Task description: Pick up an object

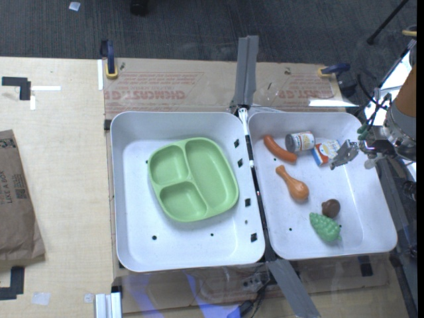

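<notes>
Two white bins are sitting side by side on the table [59, 111]. Left bin [132, 237] is holding a green divided plate [193, 178], 3 compartments, lying flat, slightly rotated. Right bin [371, 230] is carrying the loose items: an orange-red sausage-like piece [279, 149] near the top left, a small can [300, 141] lying on its side just beside it, a red/white/blue packet [322, 152] next to the can. Below those, an orange drumstick-shaped toy [293, 183] is lying mid-bin, a dark brown round thing [330, 208] is resting lower right, w/ a green bumpy toy [325, 228] just under it, near touching.

Arm is reaching in from the right; pincer [346, 154] is hanging over the upper right part of the right bin, just beside the packet. Fingers are looking spread a bit, nothing between them. Can't tell if the tips are touching the bin floor.

A brown paper bag [16, 197] is lying at the table's left edge, well apart from the bins.
</notes>
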Robot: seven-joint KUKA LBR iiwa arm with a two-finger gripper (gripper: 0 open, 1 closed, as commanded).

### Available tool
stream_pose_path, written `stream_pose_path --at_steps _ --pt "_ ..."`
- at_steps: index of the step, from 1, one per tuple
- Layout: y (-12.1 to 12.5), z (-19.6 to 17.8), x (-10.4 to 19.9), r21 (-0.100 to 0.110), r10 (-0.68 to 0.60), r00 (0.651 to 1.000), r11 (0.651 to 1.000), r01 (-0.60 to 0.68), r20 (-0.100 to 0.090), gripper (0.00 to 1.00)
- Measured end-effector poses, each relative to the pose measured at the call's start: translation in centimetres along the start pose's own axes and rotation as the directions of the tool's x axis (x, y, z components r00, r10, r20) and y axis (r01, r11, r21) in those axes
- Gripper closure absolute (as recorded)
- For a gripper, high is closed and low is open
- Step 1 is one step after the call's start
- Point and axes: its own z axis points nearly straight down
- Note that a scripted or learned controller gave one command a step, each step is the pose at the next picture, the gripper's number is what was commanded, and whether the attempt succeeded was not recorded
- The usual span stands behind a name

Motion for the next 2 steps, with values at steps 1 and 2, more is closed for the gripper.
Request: stream_pose_path --at_steps 1,2 --pt "2.8 10.0 6.3 0.001 -0.083 0.997 0.997 0.083 0.0 0.0" --pt "-0.6 11.5 8.7 -0.001 -0.085 0.996 0.996 0.085 0.0 0.0"
